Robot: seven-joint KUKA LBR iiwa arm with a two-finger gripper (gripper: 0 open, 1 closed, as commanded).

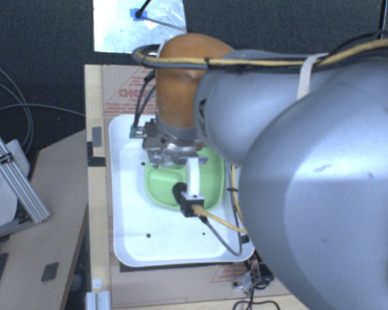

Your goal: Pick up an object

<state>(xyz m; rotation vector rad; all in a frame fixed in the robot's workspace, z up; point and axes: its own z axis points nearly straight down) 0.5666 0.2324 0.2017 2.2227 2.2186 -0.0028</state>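
While the grey arm [310, 173] hung over the white bin [132, 237], a green bowl [158, 186] lay in the bin under the wrist. Red writing on the cardboard [123, 86] behind the bin was unreadable.

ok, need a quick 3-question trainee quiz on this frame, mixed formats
1. True or false: the light green bowl-like object lies in the white bin.
2. What colour is the band above the arm's wrist? A) blue B) orange C) red
3. Fill in: the gripper sits directly over the ____ object.

Key: 1 true; 2 B; 3 green
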